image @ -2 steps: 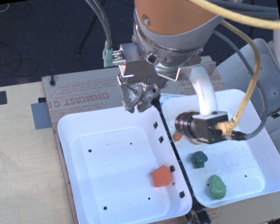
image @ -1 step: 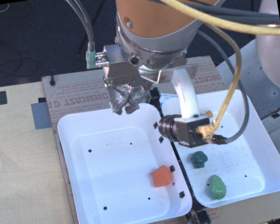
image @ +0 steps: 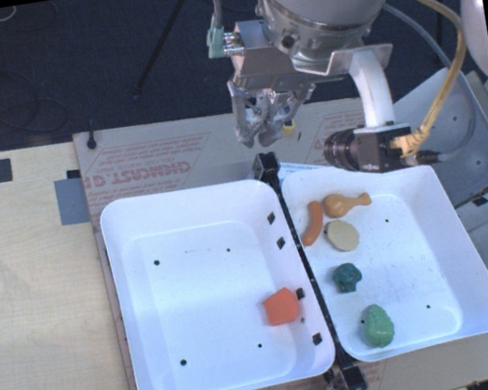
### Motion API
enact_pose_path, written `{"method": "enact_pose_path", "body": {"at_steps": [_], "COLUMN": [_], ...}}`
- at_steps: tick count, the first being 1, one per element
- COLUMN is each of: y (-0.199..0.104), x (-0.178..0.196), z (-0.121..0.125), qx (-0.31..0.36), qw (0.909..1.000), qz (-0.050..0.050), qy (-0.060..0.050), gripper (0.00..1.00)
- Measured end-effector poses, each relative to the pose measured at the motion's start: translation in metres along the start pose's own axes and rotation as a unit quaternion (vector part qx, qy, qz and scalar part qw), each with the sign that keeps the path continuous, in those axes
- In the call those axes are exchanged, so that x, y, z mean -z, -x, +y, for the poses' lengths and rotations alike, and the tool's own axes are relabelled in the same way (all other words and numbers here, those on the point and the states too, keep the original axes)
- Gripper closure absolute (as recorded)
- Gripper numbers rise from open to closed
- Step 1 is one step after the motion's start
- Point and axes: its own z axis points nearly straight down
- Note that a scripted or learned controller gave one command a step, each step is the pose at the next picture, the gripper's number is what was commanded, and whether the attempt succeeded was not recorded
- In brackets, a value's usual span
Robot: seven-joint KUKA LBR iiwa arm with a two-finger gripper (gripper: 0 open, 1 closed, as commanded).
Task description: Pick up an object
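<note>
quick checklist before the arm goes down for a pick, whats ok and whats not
1. Gripper raised above the bins' far edge, touching no object: ok.
2. Fingers open for a grasp: cannot tell.
3. Orange block alone in the left bin, room around it: ok.
4. Orange sausage shape, tan gourd and pale disc crowded together: not ok.
5. Green lump apart from its neighbours: ok.
</note>
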Motion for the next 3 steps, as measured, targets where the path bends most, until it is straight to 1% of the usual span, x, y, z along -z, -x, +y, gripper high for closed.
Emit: {"method": "enact_pose_path", "body": {"at_steps": [1, 2, 3], "y": [-0.062, -0.052, -0.062], "x": [0.0, 0.001, -0.208], "z": [-0.01, -0.059, -0.059], "qx": [0.007, 0.005, 0.003], "qw": [1.0, 1.0, 1.0], "qz": [0.001, 0.0, -0.003], "qy": [-0.001, -0.002, -0.008], "gripper": [1.0, 1.0, 1.0]}}
